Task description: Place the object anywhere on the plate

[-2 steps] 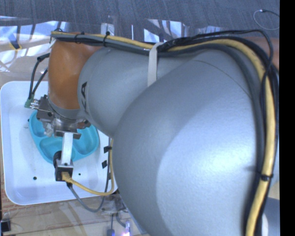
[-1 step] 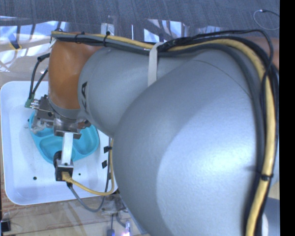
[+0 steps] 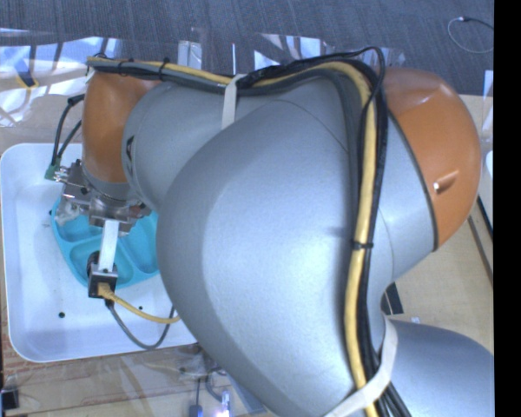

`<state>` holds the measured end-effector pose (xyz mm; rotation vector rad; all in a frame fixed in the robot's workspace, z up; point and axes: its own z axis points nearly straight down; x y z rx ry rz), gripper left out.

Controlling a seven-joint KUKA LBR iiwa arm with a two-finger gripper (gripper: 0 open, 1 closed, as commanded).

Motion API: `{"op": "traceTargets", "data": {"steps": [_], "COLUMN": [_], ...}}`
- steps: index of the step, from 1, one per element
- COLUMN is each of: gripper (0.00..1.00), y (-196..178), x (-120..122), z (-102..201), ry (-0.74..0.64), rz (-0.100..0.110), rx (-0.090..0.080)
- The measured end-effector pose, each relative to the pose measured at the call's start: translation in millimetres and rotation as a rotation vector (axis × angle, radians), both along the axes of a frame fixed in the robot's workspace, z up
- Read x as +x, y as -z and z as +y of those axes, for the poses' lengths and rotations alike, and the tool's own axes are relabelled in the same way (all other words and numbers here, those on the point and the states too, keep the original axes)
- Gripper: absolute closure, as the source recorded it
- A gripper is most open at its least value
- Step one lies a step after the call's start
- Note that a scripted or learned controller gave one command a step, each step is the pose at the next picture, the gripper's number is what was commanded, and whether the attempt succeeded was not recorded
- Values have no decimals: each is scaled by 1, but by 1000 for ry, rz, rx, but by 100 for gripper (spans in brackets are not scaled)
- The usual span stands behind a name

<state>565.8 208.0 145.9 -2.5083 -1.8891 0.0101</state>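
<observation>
Closest to you, the grey arm (image 3: 286, 233) bulks over most of the desk (image 3: 479, 320), reaching to the left. Past it, in the left white bin (image 3: 17, 259), the blue plate (image 3: 139, 248) lies near the bin's middle, partly covered by the wrist. The hand (image 3: 102, 208) hangs directly above the plate. You cannot tell whether it is clenched or released, nor where the object lies or which way it points.

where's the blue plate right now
In the camera view, the blue plate lies in the left white bin, around its middle, partly hidden under the wrist end of the grey arm.
</observation>
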Motion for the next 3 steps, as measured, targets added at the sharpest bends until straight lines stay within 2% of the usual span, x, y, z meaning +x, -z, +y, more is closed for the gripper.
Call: {"op": "traceTargets", "data": {"steps": [1, 3], "gripper": [0, 0], "y": [49, 49], "x": [14, 14], "z": [14, 14], "ry": [-216, -216], "rz": [-16, -16], "rx": [7, 7]}}
